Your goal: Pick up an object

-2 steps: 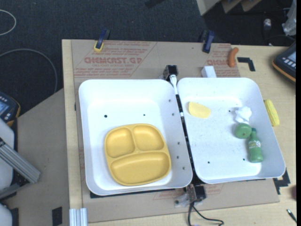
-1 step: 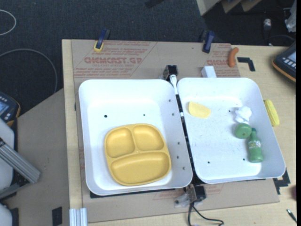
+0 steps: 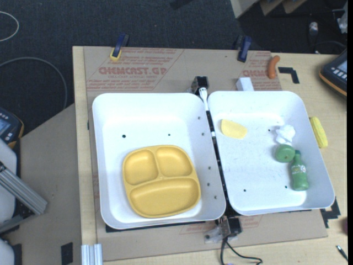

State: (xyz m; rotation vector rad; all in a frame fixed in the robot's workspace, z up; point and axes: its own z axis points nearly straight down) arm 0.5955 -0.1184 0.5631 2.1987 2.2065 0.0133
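Currently the green bottle (image 3: 299, 176) lies in the right bin (image 3: 259, 200) near its right wall, just below a green round piece (image 3: 284, 153) and a white crumpled piece (image 3: 285, 132). The left bin (image 3: 105, 148) holds a yellow divided plate (image 3: 160, 179).

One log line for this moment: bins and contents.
left bin: yellow divided plate | right bin: yellow chip, green bottle, green disc, white scrap

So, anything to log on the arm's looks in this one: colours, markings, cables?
Nothing can be judged here on its colours, markings or cables. The frame takes in the left bin with a yellow divided plate and the right bin with a green bottle.
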